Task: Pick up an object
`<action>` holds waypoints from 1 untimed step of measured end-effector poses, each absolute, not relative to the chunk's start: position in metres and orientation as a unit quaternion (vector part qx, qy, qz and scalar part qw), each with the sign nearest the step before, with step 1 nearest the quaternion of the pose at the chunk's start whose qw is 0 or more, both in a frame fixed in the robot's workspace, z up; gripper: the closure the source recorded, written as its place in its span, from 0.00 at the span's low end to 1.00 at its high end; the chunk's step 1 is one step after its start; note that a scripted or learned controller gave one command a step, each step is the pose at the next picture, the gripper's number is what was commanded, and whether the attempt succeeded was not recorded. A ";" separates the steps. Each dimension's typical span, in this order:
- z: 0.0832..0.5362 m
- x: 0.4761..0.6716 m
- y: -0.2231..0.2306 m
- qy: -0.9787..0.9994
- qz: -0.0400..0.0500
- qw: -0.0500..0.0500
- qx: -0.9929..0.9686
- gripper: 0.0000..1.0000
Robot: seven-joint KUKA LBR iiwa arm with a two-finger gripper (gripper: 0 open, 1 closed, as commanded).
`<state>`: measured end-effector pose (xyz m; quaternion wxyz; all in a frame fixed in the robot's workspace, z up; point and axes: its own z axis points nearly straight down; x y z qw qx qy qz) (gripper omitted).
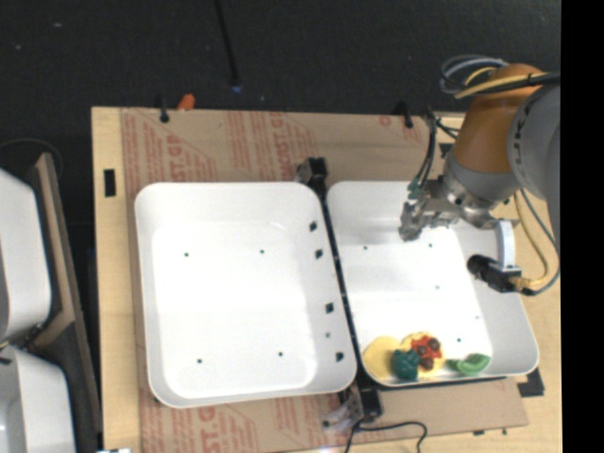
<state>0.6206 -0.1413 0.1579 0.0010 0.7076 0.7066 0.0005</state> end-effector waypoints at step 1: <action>0.214 0.616 -0.134 0.707 0.002 0.002 0.707 1.00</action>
